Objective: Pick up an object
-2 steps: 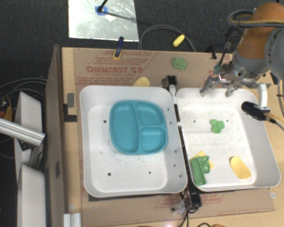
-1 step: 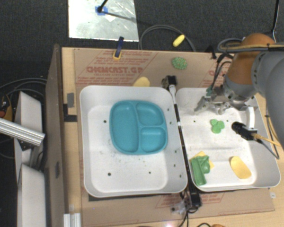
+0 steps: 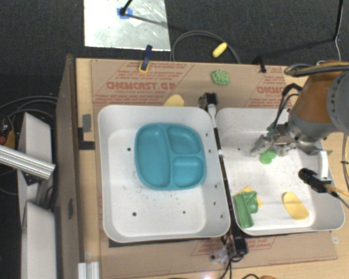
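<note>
Where the end effector (image 3: 271, 145) hangs, a green ball (image 3: 267, 156) lies beneath.

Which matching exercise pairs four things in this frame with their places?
Things:
1. blue divided plate
2. green block
3. yellow piece
4. small green object

Places:
A. right bin, near right corner
B. left bin, middle
C. right bin, at the gripper
D. right bin, near left corner

Pairs: 1-B, 2-D, 3-A, 4-C

Grey arm (image 3: 343, 100); orange band (image 3: 311, 103); metallic hand (image 3: 273, 141).
</note>
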`<action>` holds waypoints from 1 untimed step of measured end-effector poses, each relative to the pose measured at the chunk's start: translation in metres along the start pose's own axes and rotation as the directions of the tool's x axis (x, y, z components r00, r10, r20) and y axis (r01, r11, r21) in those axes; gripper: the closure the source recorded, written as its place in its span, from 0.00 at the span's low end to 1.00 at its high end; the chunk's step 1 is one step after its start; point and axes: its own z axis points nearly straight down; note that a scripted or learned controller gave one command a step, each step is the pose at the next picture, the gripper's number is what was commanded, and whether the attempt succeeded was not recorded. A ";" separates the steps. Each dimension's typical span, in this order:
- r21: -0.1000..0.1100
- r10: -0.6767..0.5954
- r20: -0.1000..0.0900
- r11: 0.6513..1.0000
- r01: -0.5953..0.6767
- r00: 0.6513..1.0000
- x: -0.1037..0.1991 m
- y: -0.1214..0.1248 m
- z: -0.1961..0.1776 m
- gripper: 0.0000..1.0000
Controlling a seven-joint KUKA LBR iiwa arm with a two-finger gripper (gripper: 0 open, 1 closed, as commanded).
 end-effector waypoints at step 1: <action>-0.009 -0.004 0.000 1.000 0.004 1.000 0.002 0.004 -0.012 1.00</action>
